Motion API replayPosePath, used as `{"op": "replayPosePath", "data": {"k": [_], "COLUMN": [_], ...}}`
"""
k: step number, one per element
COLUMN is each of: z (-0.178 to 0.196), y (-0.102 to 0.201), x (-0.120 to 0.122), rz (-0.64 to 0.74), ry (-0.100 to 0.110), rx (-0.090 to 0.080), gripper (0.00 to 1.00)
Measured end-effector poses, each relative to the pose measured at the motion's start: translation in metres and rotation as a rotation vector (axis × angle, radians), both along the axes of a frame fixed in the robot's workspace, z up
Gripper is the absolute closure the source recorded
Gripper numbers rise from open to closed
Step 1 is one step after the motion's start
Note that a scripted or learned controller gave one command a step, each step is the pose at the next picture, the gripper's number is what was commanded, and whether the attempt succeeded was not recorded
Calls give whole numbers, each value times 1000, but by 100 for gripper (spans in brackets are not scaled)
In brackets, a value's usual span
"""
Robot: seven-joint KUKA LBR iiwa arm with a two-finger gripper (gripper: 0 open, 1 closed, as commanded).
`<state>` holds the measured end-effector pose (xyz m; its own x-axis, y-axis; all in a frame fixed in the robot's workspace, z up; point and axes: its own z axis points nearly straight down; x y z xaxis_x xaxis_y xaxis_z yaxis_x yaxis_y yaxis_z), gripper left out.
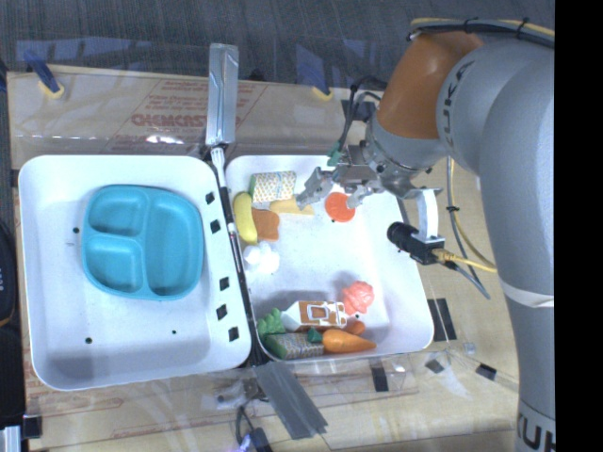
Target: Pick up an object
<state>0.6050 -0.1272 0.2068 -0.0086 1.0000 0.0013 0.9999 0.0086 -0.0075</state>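
Claw (332,196) grips a red ball (340,208) over the right bin (405,281); left bin (47,281) holds a blue tray (143,240).

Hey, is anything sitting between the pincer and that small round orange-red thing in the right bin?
Nothing visible does. The pincer hangs directly beside the round orange-red object, with bare white bin floor around it; the yellow wedge lies off to the side.

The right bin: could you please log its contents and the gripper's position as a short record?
left bin: blue tray
right bin: toy foods
far-left cluster: banana, cracker
near edge: carrot, carton, pink item
gripper: over far part of right bin
at gripper: orange-red ball, grasp unclear
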Motion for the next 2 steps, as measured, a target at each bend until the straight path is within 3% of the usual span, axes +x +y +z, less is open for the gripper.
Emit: {"op": "replayPosePath", "data": {"k": [1, 2], "z": [8, -35], "y": [1, -53], "x": [1, 11], "rz": [5, 134], "ry": [5, 0], "rx": [1, 1], "gripper": [100, 100]}}
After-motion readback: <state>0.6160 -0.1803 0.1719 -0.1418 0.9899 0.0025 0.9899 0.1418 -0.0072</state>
